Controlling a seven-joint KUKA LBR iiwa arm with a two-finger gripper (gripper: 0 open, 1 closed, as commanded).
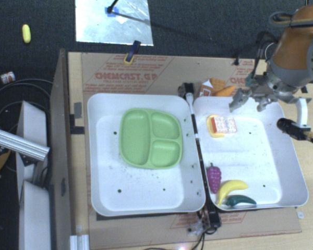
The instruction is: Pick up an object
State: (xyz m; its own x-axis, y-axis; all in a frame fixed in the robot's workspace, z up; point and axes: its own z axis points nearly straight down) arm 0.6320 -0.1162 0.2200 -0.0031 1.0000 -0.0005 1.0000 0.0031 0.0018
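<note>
Hand [251, 101] hovers open above right bin's [289, 160] far rim.

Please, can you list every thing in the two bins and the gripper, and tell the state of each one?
Green divided plate: lying flat in the left bin, nothing on it.
Yellow-and-white block: lying in the right bin, untouched.
Purple grapes: lying by the divider.
Banana: lying near the front wall.
Green vegetable: lying beside the banana.
Gripper: jaws open, holding nothing.
</note>
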